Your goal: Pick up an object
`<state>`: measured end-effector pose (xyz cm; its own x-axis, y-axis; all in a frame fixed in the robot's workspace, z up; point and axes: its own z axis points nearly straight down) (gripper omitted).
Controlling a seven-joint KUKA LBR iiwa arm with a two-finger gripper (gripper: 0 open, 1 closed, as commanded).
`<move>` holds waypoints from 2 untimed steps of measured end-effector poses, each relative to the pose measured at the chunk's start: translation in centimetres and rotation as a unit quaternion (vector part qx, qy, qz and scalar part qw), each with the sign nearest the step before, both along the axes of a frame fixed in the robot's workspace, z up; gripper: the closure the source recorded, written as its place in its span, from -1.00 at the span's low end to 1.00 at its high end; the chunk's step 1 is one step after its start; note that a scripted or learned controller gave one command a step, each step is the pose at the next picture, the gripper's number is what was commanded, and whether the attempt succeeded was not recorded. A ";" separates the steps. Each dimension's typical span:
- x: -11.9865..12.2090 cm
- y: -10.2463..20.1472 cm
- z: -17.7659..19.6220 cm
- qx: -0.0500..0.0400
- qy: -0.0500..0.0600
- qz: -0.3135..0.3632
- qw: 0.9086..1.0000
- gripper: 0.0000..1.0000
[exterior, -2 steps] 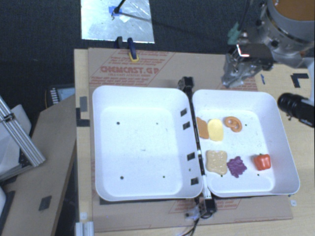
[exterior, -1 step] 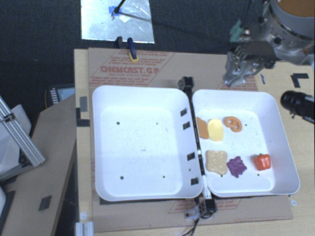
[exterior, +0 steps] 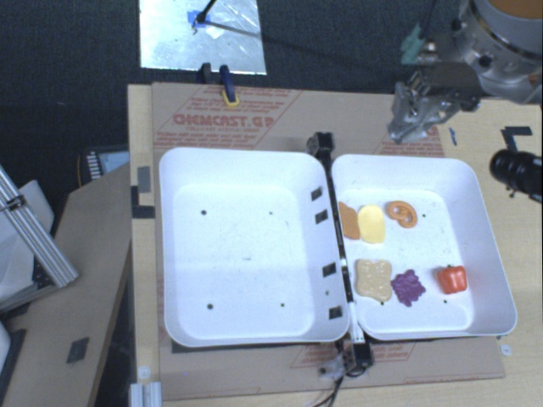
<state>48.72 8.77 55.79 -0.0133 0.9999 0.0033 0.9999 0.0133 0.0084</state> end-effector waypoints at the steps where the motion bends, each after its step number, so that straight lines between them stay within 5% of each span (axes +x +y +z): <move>1: 0.0 0.0 1.1 0.001 -0.001 0.002 1.000 1.00; 2: 0.1 0.0 2.2 0.001 -0.002 0.005 1.000 1.00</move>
